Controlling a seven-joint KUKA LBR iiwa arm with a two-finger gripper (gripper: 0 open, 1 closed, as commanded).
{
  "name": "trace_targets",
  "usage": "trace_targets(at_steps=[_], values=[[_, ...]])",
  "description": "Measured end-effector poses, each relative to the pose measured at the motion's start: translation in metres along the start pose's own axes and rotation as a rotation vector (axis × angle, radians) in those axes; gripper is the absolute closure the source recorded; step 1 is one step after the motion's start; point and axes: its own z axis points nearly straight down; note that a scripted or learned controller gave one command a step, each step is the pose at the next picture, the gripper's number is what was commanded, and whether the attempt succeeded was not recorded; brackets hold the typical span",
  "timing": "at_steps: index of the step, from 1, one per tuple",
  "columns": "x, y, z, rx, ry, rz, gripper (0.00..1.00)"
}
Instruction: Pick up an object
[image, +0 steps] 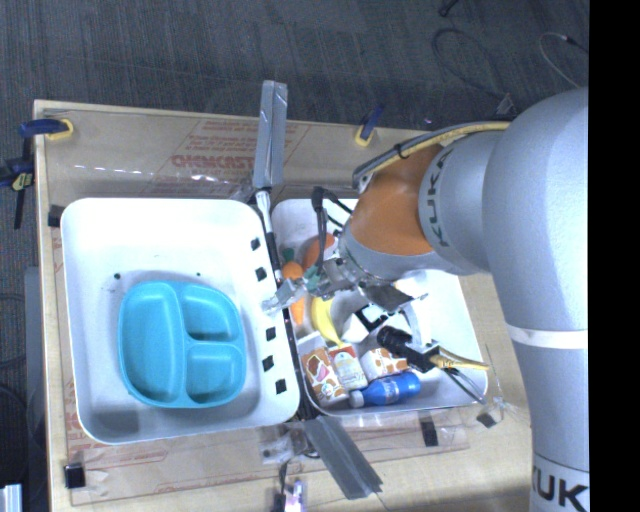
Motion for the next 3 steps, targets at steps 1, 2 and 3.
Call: trace_targets(at_steps=[1,2,3], values=[[-0.009,0.006,0.002,0.01,0.02,-0.051,0.0],[-0.022,0.023,0.007,0.053,0.057,-0.088,0.0],[-0.015,0.028,-0.003,0.048,0.062,-0.101,1.0]])
